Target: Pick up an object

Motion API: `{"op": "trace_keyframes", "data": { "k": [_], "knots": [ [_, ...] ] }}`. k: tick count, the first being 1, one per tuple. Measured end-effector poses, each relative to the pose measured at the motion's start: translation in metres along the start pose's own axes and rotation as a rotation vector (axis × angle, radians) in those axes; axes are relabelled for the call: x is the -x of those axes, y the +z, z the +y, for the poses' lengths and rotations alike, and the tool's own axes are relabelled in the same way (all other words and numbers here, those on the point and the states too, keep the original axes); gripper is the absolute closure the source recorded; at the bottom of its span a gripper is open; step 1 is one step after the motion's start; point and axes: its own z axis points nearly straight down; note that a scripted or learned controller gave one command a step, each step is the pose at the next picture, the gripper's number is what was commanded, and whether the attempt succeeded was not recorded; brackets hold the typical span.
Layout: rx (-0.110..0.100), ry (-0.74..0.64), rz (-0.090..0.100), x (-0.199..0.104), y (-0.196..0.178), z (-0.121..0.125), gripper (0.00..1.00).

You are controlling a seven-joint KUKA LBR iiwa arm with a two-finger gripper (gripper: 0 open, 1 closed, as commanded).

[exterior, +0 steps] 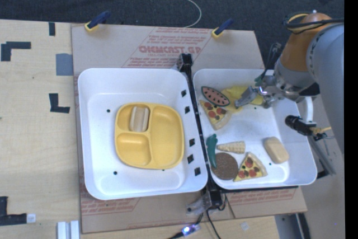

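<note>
light: bright, even | shadows: soft, faint | glare: mild on white bins [92, 120] | focus: slightly soft

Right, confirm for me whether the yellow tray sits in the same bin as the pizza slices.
No: the yellow tray lies in the left bin, while the pizza slices lie in the right bin.

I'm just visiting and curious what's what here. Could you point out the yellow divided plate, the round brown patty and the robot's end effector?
Yellow divided plastic plate [162, 137], camera view: on its large bare compartment.
Round brown toy patty [225, 165], camera view: on its centre.
End effector [241, 102], camera view: at the fingertips.
</note>
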Motion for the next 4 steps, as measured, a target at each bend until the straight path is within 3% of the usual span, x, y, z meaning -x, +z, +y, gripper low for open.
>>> {"op": "trace_keyframes", "data": {
  "k": [1,3,4],
  "knots": [
    [0.002,-0.001,-0.001,0.000,-0.012,0.001,1.00],
    [0.005,0.001,0.000,0.005,-0.134,0.003,1.00],
    [0.002,0.001,0.002,0.005,-0.141,0.004,1.00]
  ]
}}
